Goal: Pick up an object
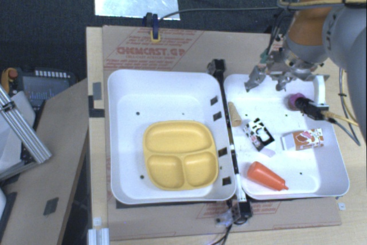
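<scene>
Apparently empty, the claw [265, 81] is hovering with fingers spread over the right bin's [338, 178] far edge, while the black-and-white object [259, 133] is lying just below it, nearer the camera, its long axis slanting.

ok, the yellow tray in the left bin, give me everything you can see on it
The yellow tray is a divided plate that looks like smooth moulded plastic, with rounded corners: one long compartment across the far side and two smaller ones on the near side. Nothing lies in any compartment. It sits flat and upright on the floor of the left bin, towards the near right part, close to the wall shared with the right bin. The gripper is well away, over the right bin.
</scene>
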`<action>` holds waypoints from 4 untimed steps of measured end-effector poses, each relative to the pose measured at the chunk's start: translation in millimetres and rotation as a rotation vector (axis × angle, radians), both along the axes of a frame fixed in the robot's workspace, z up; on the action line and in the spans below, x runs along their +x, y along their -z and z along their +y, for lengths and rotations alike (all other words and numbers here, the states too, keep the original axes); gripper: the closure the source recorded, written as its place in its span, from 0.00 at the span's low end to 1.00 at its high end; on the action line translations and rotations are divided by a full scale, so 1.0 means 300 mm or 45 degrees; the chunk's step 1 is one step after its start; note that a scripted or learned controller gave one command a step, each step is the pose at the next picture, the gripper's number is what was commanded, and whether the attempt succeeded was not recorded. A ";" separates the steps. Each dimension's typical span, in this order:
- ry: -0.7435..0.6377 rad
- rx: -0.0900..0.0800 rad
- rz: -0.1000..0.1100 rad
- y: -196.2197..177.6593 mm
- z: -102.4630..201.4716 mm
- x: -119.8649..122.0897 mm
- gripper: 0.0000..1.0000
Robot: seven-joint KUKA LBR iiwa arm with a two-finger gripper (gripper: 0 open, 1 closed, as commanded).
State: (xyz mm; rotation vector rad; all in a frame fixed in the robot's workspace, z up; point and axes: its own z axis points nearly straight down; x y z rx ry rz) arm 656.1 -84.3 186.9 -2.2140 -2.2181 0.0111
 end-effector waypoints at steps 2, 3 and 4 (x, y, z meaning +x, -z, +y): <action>-0.001 0.000 -0.009 0.186 0.007 0.006 0.00; 0.000 -0.006 -0.018 0.343 0.001 0.010 0.00; -0.001 -0.003 -0.021 0.300 0.004 0.013 1.00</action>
